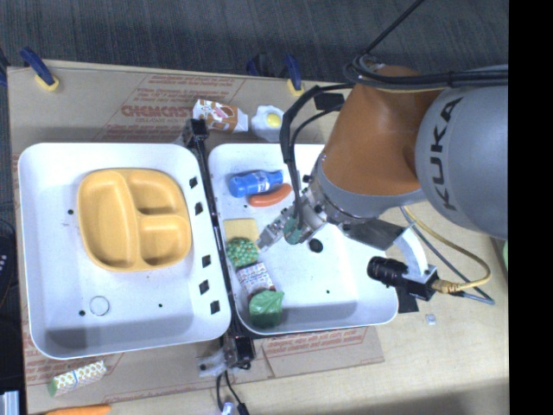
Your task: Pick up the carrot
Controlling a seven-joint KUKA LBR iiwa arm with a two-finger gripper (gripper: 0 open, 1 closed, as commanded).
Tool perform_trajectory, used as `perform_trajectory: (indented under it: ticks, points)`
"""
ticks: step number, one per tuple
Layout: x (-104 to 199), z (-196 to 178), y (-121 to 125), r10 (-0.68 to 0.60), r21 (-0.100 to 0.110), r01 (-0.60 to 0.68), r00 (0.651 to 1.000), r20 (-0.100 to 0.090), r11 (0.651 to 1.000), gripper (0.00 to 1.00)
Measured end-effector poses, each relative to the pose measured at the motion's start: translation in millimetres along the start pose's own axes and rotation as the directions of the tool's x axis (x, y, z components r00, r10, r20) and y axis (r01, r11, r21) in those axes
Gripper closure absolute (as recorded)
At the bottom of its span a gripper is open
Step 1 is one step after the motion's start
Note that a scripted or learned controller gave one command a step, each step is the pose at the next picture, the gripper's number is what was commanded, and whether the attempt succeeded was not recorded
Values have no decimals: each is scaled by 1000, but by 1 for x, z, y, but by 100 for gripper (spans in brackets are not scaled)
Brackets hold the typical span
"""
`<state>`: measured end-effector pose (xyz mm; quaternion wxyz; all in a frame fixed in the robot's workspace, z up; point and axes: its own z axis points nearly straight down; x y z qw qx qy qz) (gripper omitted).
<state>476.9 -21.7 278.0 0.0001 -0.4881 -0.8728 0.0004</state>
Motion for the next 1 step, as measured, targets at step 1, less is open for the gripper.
perform_trajectory:
  ticks: [1]
  points:
    - [3, 87, 0, -14, 4, 14, 1000, -3, 1000, 100]
